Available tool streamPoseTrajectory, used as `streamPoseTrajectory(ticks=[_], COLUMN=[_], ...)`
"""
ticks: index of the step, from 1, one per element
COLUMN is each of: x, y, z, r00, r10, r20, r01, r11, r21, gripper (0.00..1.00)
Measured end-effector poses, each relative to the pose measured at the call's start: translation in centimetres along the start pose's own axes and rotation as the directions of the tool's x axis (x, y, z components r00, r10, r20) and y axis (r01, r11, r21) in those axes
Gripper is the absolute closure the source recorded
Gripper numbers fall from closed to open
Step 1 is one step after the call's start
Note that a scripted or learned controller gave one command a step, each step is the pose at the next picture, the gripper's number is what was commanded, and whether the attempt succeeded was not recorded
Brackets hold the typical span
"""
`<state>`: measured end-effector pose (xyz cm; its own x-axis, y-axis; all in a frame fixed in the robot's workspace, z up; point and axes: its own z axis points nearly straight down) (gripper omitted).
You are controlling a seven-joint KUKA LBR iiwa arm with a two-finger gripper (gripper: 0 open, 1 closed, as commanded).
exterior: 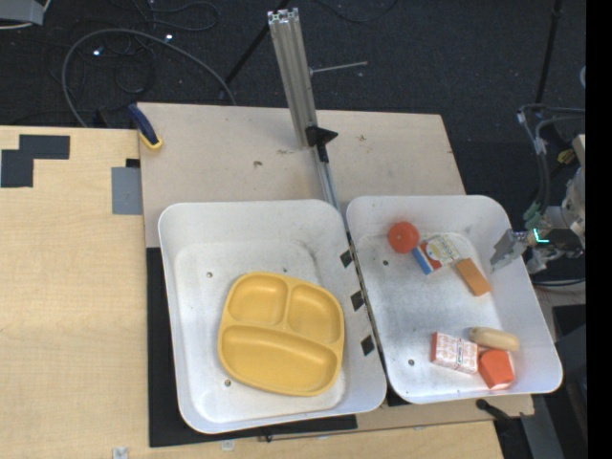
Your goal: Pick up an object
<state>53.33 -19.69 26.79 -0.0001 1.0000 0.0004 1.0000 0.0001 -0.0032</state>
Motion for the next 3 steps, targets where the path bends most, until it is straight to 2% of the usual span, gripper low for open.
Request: streamPoseTrajectory(ticks=[1,3], x=[0.0,-0.8], y=[0.0,-0.6], z=[-0.1,9.9], r00=[1.000,1.000], r10=[0.000,0.001], r20=[0.000,-0.002], r01=[0.000,-0.001], r11=[1.000,1.000], r21=[-0.002,0.006], gripper=[0.00,0.00])
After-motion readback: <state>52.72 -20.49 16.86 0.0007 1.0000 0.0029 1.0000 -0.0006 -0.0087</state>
